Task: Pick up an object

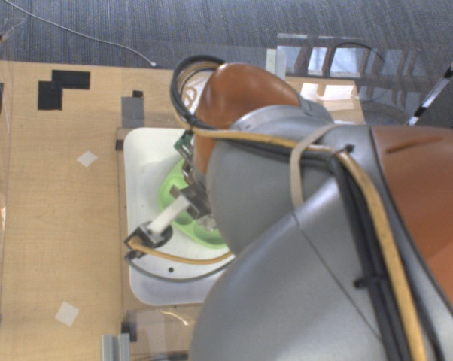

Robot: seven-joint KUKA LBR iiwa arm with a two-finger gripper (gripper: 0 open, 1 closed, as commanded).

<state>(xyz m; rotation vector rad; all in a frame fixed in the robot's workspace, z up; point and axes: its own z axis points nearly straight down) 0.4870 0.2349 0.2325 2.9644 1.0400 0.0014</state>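
Arm [302,224] filled the right of frame, reaching into the white bin [144,153] at centre-left on the worktop [53,201]. Hand [194,195] sat low over a green item [166,194] mid-bin, partly hiding it. Hand wide or narrow: couldn't tell.

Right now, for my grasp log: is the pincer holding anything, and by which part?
Cannot be told: the pincer is over the green object, its tip hidden by the arm.

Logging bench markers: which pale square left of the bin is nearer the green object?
The upper square, beside the white bin's top half; the lower square lies past its bottom corner.
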